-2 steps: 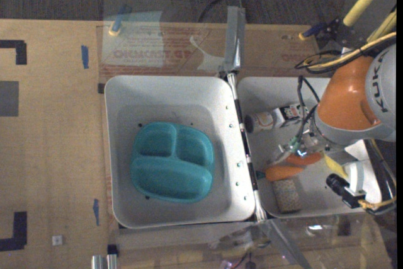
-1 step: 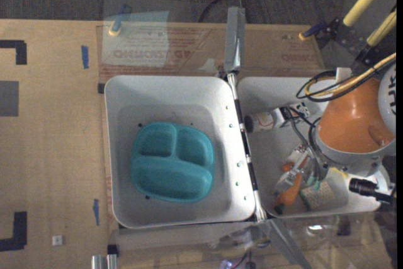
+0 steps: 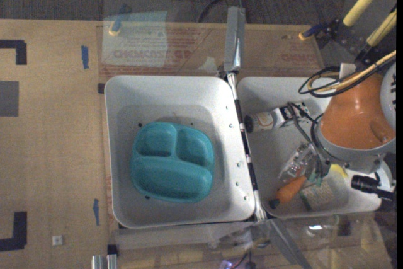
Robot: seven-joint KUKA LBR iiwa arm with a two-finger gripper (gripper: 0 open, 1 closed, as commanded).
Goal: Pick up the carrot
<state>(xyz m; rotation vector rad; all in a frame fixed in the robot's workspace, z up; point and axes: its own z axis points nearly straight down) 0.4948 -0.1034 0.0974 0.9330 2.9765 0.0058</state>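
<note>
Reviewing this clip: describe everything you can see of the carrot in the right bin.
The carrot is a small orange piece with a dark tip at its lower-left end, probably a plastic toy. It lies tilted on the floor of the right bin, near the front, running from lower left to upper right. Its upper end sits under the gripper; whether the gripper touches it is unclear. A pale flat item lies just to its right.

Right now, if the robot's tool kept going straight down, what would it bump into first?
Probably the carrot, which lies just under the tool in the right bin. Depth is hard to judge from above.
</note>
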